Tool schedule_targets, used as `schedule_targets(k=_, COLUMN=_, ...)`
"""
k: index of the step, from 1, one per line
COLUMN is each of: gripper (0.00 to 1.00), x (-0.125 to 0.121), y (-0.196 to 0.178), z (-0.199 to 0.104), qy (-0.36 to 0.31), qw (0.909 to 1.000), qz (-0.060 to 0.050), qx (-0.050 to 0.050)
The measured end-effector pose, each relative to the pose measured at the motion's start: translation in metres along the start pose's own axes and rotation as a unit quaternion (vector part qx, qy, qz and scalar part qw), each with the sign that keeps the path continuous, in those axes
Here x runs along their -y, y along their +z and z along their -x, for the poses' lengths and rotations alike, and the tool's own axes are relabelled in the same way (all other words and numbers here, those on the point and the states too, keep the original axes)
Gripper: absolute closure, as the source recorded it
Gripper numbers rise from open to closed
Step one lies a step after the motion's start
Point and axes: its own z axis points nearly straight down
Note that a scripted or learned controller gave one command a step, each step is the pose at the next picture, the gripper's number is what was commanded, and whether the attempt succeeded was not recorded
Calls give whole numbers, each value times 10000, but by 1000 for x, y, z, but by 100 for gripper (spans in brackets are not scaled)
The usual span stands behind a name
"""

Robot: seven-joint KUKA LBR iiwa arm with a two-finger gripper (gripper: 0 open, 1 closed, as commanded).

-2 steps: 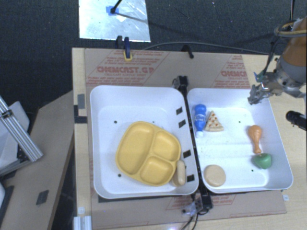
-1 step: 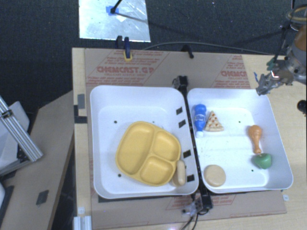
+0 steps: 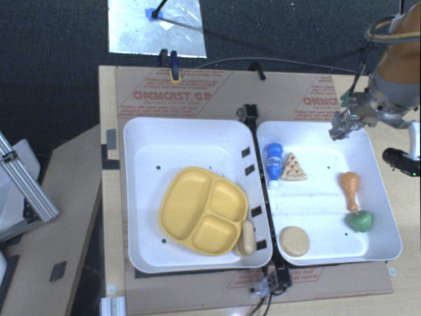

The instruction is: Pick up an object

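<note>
Two-finger gripper (image 3: 340, 130) is being held above the right white bin's (image 3: 388, 232) rim; finger state can't be determined. Risk: rim being struck, orange toy drumstick (image 3: 350, 189) being missed.

On the worktop (image 3: 79, 176) I saw two bins side by side. The left bin (image 3: 151, 143) held a divided tray (image 3: 200, 209), with a bread roll (image 3: 247, 237) touching its near right corner. In the right bin (image 3: 316, 242), a bottle (image 3: 273, 162) lay along the left wall with a pizza slice (image 3: 293, 168) just beside it on the right. A round biscuit (image 3: 294, 240) sat near the front left. A drumstick (image 3: 350, 189) lay toward the right wall, a pear-like fruit (image 3: 360, 220) touching its near end. The end effector (image 3: 342, 125) hung over the right bin's far right corner.
</note>
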Motion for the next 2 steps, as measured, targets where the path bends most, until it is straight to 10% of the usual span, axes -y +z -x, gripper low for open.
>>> schedule_targets(k=2, gripper=100, x=26, y=24, z=-106, qy=0, qw=10000, qz=-7, qx=-2)
